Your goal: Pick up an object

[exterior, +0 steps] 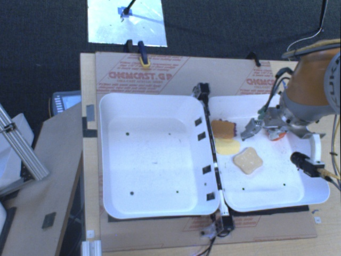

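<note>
Two white bins: right bin holds toast, brown block; end effector state unclear

Bench: I see a tan wooden bench top.
On it: two shallow white plastic bins, side by side, touching.

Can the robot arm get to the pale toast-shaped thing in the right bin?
Probably yes. The pale toast-shaped piece lies flat in the right bin, apart from the yellow piece, with nothing on top of it. The gripper hangs just above and beside it.
</note>
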`<action>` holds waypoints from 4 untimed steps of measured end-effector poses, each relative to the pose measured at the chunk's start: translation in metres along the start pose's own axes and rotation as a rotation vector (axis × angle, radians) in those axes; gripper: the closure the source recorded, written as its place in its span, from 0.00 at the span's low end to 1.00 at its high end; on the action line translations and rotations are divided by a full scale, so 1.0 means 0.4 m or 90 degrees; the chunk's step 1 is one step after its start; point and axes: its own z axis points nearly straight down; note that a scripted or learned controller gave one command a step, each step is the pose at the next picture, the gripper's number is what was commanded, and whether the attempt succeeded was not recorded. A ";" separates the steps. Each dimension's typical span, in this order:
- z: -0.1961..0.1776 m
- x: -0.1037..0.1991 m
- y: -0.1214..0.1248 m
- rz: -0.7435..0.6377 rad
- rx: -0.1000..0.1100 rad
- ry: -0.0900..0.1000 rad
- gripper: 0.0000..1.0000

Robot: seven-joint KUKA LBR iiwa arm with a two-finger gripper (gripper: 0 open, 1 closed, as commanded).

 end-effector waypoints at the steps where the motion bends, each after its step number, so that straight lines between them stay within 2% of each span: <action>1: -0.002 0.141 0.163 -0.005 -0.004 0.000 0.00; 2: -0.085 0.139 0.006 0.002 0.000 0.000 0.00; 3: -0.017 0.262 0.075 -0.004 0.000 0.001 0.00; 4: -0.048 0.255 0.074 -0.002 -0.002 0.000 1.00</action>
